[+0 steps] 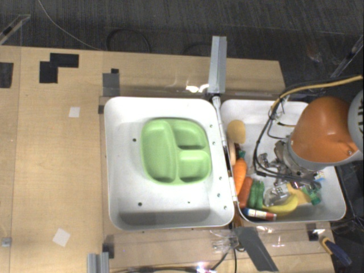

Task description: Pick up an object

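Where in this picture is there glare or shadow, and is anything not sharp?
Camera view: glare at the top of the divider between the bins; soft shadow along the near inner wall of the left bin; the green tray is sharp, while the gripper looks cluttered and unclear.

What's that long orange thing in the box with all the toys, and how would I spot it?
Look in the right-hand white bin, along its left wall beside the divider. The carrot lies there lengthwise, below a pale tan, egg-shaped piece. It is the only long, tapering orange item among the toys.
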Robot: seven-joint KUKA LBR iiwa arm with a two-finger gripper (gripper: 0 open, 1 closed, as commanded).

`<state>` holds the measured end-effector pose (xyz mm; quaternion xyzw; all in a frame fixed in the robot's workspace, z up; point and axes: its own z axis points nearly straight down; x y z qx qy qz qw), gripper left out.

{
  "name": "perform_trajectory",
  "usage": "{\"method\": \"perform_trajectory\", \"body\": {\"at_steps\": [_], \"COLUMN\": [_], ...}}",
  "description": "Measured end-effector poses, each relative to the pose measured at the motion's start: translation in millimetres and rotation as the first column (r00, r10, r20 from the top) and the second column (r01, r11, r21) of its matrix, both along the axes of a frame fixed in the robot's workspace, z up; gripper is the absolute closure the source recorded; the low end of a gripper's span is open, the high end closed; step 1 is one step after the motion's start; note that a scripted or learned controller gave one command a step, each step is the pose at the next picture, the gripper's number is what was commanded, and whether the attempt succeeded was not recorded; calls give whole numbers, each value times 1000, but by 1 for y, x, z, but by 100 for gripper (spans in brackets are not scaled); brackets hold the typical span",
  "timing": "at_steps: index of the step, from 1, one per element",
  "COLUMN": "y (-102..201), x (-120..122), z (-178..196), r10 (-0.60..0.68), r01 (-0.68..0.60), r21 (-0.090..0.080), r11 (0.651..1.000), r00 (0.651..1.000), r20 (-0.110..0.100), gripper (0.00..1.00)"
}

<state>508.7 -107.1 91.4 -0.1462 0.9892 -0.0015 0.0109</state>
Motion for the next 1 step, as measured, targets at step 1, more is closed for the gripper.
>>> {"method": "perform_trajectory", "body": {"at_steps": [1], "y": [-71], "x": [3], "z": [74], "r10": [441], "r01": [-441], "r21": [-8], "r11": [897], "r00": [897], "r20": [-13], "gripper": [0]}}
